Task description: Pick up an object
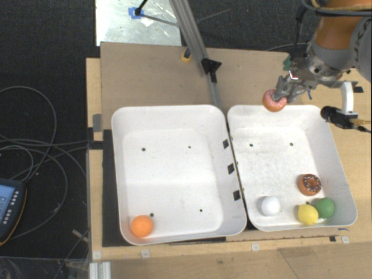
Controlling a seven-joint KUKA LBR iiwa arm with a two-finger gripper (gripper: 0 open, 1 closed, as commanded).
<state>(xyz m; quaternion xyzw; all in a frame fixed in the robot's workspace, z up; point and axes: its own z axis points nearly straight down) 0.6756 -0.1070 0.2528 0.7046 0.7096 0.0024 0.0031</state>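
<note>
My gripper (283, 93) hangs over the back rim of the right bin (279, 156), shut on a pink frosted doughnut (272, 101) that shows between and below its fingers, lifted off the bin floor. Near the front right corner of the same bin lie a chocolate doughnut (310, 184), a white ball (269, 206), a yellow lemon-like fruit (307, 214) and a green ball (325, 207). An orange ball (142, 226) rests in the front left corner of the left bin (168, 167).
A grey tripod pole (195, 34) slants down to the gap behind the two bins. Black clips (231, 168) join the bins along their shared wall. Cables and a handheld pendant (9, 205) lie on the floor to the left.
</note>
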